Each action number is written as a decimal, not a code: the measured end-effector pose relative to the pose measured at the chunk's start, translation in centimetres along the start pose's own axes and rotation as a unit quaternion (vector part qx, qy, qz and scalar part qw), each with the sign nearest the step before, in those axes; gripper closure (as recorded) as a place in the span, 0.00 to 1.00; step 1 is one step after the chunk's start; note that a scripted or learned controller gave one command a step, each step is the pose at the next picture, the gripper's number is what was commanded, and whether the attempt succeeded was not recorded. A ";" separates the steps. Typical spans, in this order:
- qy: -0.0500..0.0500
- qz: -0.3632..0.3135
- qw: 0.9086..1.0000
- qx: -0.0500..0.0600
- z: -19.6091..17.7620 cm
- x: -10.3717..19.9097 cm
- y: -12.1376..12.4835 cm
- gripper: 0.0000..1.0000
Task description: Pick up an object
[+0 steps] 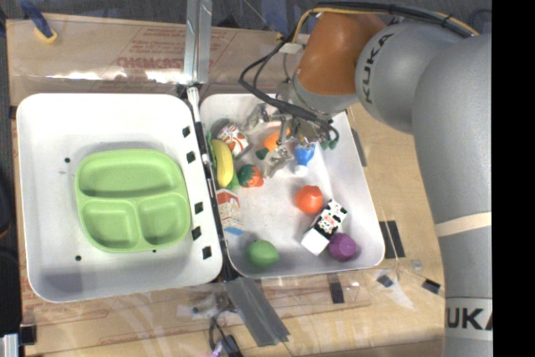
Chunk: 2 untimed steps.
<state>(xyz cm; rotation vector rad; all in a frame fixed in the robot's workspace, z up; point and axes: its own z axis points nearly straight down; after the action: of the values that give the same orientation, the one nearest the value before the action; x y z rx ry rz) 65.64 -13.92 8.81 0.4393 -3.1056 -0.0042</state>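
Observation:
My gripper (283, 143) hangs low over the far part of the right bin (355, 180), below the arm's orange band. Small items crowd right around it: a small orange piece (269, 142), a blue-and-white object (303, 155) and a red-and-white can (232, 138). Along the bin's left wall lie a yellow banana (222, 164) and a red strawberry (249, 175). Nearer the front are an orange-red ball (309, 199), a black-and-white spotted box (325, 227), a purple fruit (342, 247) and a green lime (262, 252). I cannot see anything held.
The left bin (42, 180) holds a light green divided tray (131, 198). A small printed packet (228, 210) lies against the right bin's left wall. The grey arm (443, 88) covers the bench to the right of the bins.

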 end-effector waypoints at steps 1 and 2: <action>0.002 -0.002 1.000 0.000 -0.6 0.0 0.1 1.00; -0.009 0.004 1.000 0.006 -15.9 0.1 -1.2 1.00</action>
<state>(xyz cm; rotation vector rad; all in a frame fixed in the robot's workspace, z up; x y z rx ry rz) 65.99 -15.08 24.66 0.4299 -3.1260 0.0101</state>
